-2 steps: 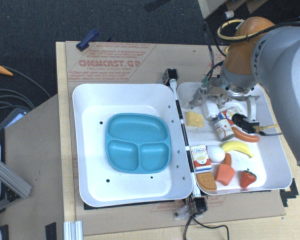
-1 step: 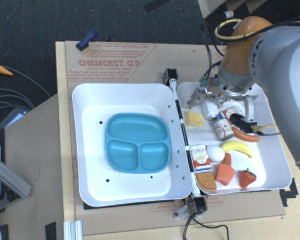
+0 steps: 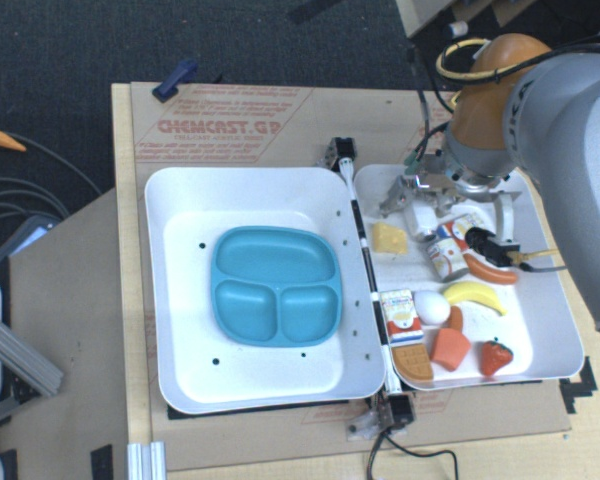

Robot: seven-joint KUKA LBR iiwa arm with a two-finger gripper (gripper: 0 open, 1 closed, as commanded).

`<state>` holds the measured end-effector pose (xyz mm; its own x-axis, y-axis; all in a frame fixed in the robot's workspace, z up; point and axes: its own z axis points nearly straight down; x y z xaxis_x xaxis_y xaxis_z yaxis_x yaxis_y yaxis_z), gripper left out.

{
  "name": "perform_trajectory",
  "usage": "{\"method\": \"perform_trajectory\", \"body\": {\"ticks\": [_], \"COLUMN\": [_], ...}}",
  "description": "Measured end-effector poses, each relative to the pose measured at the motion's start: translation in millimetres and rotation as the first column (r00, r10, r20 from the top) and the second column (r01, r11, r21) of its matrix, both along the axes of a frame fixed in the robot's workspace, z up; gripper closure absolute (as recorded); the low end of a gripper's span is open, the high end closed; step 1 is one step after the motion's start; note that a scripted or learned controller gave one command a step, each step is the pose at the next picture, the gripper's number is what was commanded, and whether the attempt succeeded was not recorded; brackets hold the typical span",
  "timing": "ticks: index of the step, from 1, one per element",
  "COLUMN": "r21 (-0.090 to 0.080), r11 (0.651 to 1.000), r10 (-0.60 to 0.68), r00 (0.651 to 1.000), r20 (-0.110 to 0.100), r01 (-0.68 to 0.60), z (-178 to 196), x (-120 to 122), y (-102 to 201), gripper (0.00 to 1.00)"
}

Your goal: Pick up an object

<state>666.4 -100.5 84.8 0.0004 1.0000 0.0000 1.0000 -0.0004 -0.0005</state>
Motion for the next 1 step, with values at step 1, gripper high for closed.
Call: {"method": "perform_trajectory", "body": {"ticks": [1], "r21": [0.000], "r11": [1.000], "r10": [0.000], "r00": [1.000], "r20": [0.001], "r01": [0.000], "z": [0.0], "x": [0.1], "y": [-6.8], "gripper": [0.00]}}
